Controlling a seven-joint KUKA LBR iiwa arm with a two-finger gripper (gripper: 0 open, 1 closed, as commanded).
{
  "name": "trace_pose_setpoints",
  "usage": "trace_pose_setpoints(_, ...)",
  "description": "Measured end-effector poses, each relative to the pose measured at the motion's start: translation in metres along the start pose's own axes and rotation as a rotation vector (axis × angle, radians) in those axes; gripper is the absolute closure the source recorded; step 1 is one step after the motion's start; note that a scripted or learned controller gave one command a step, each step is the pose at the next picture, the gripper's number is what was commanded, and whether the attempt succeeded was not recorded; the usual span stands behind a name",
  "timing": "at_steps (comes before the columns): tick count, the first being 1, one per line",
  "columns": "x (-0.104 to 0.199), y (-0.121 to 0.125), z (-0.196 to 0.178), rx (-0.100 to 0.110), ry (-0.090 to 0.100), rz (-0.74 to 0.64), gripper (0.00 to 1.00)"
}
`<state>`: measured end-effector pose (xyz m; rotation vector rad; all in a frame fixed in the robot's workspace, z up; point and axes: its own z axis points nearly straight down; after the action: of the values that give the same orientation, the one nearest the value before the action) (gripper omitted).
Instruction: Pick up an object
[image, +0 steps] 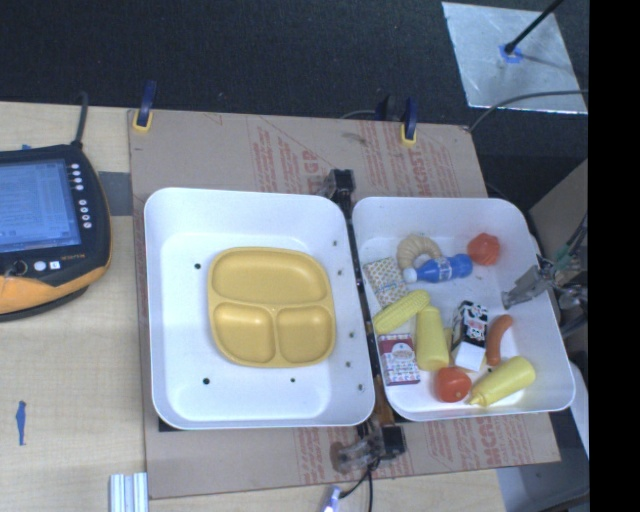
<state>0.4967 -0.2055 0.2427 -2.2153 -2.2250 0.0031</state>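
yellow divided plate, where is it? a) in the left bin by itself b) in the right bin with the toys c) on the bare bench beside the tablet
a: the yellow divided plate lies alone in the left bin, while the toy food fills the right bin.

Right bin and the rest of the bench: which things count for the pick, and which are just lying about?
For the pick, all in the right bin:
corn cob, blue bottle, two tomatoes, sausage, yellow bottle, red carton; gripper at the bin's right edge.

Lying about:
yellow tray in the left bin, pendant, blue clamps.
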Motion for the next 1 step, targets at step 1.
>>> trace_pose_setpoints(1,0.0630,0.0393,0.1398,-0.001,-0.002,-0.001,0.00)
